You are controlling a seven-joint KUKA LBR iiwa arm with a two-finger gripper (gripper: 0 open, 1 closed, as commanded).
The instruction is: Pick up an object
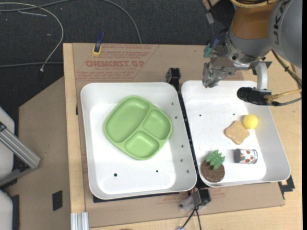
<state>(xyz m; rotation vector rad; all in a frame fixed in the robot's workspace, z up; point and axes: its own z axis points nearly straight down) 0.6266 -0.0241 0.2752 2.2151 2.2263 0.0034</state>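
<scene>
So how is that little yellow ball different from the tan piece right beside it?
The yellow ball is round and bright yellow; the tan piece is flat, pale brown and lobed like a biscuit. The ball looks smaller and lies nearer the bin's far end. Both lie in the right bin, touching or nearly so.

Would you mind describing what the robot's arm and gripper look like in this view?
The arm is a thick, rounded grey body with a broad orange band above the wrist. Below it sits a compact grey metal gripper of blocky parts, with thin cables running along it. A black cylindrical attachment with a white bracket juts out beside the wrist.
</scene>
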